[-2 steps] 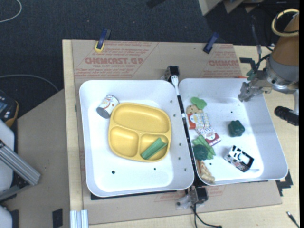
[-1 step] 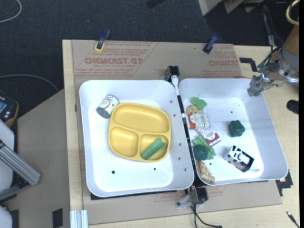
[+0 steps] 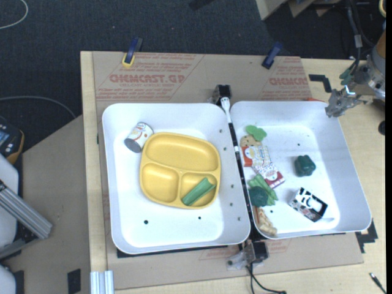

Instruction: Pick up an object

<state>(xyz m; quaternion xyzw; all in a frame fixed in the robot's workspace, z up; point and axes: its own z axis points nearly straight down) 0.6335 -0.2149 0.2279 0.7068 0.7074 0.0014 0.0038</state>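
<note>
My gripper [image 3: 338,105] hangs over the far right corner of the right bin [image 3: 343,164], with nothing seen in it. Inside that bin lie a dark green lump [image 3: 304,165], a black and white object [image 3: 308,204], a red and white packet [image 3: 258,158], a light green leafy piece [image 3: 256,132], a green toy vegetable [image 3: 262,192] and a tan piece [image 3: 265,221] at the near edge. The gripper is well apart from all of them; the dark green lump is the closest.
The left bin [image 3: 122,213] holds a yellow divided plate [image 3: 177,167] with a green stick-shaped piece [image 3: 199,191] in one compartment, and a small tipped can [image 3: 138,136] beside it. Clamps [image 3: 130,51] [image 3: 271,55] grip the board's far edge.
</note>
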